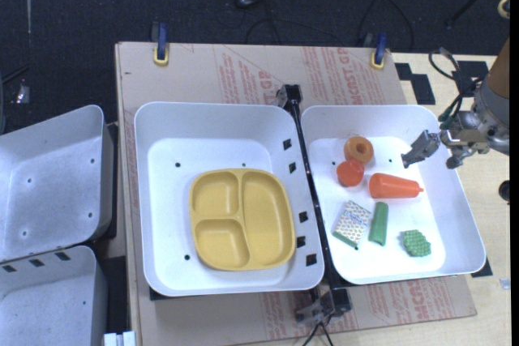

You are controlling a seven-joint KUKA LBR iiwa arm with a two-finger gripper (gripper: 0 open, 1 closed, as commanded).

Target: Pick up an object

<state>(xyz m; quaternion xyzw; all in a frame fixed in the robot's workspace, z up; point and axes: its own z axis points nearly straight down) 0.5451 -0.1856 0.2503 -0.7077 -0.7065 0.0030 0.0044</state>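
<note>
1. Hovering over the right bin's (474, 235) far right rim, the gripper (438, 148) carries nothing; its two dark fingers stand spread wide, one reaching left over the bin, the other back toward the wrist.
2. Nothing in the task says which object to take. Six candidates lie in the right bin, loosely clustered at its middle.
3. Toy carrot (394, 187): nearest the gripper, lying on its side, tip pointing right. Looks like rigid moulded plastic, light and smooth. Tapered, so it may squirt out if pinched near the tip; best taken across the thick left end.
4. Small orange ring (358, 149), at the far side of the cluster, and red round piece (350, 173), just near of it and almost touching. Both probably light and hard; the round one could roll away from closing fingers.
5. Green stick (379, 224): narrow, lying near-to-far. Straight sides suit a pinch across its width, but the patterned white block (353, 224) sits just left of it, crowding one finger.
6. Green knobbly piece (415, 243), near right, apart from the others. Its texture should resist slipping.
7. Left bin (154, 198) holds a yellow divided tray (242, 218): wide, flat, poor for a two-finger pinch.
8. Judgement: carrot or knobbly piece offers the cleanest approach.
</note>
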